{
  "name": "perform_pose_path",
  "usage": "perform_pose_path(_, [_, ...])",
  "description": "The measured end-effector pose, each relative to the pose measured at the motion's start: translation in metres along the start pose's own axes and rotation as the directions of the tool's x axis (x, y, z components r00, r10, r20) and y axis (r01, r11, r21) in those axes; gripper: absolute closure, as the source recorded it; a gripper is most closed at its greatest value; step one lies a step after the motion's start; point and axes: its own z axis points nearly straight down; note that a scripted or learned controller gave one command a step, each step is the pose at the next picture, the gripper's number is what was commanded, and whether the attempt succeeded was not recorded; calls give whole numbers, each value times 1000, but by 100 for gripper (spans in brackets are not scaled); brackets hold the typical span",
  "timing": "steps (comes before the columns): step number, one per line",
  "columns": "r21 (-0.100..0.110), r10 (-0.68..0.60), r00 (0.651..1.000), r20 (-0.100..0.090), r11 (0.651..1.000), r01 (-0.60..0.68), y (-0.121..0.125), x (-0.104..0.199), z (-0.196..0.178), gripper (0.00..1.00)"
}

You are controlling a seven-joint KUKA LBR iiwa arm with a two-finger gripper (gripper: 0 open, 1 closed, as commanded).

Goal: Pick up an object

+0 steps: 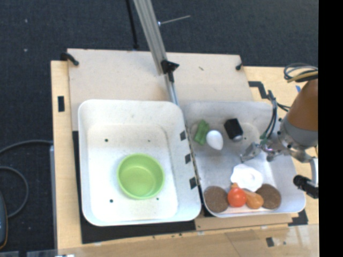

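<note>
Still at the approach step: hand low beside the white object, opening impossible to tell, needing a descent and a closing grip.

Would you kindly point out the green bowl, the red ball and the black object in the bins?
green bowl (140, 175): camera view, on the inside bottom of the bowl.
red ball (237, 197): camera view, on the middle of its top.
black object (233, 128): camera view, on its upper face.
</note>
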Motion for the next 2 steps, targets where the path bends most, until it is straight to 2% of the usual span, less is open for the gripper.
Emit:
perform_pose_path(1, [0,0,1000,1,1000,0,0,-1,19,0])
perform_pose_path(2, [-5,3,1000,2,1000,-3,1,-2,7,100])
